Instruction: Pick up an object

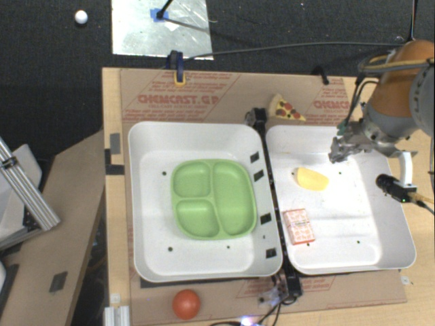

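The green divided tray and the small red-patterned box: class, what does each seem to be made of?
Green divided tray: likely moulded plastic, matte, going by its uniform colour and rounded compartments. Small red-patterned box: probably printed cardboard, given its flat faces and sharp edges; too small to be sure.

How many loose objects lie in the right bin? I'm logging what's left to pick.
2. A yellow piece lies near the right bin's middle, just below-left of the gripper; a red-patterned box lies nearer the front-left. The arm may hide more.
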You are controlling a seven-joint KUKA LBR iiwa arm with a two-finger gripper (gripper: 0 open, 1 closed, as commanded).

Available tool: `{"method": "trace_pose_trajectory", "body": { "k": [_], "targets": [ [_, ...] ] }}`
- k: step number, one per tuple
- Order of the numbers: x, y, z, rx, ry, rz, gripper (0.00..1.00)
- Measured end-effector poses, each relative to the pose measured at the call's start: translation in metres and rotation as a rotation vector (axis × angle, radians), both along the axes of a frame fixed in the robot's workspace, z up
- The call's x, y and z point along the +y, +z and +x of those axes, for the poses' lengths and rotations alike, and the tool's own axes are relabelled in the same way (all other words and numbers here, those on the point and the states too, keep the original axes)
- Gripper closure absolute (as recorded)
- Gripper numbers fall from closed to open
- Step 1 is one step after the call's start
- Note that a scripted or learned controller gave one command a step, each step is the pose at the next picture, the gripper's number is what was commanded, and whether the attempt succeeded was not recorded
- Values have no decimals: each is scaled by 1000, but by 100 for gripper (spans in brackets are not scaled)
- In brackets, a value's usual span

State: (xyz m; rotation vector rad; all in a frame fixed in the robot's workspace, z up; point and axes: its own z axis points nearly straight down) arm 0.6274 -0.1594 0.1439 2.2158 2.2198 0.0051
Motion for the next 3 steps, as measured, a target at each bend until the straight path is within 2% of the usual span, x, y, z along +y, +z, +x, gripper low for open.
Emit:
{"method": "trace_pose_trajectory", "body": {
  "k": [2,3],
  "targets": [
    [-6,80,2,0,2,0,100],
    [48,91,1,2,8,3,100]
  ]
}}
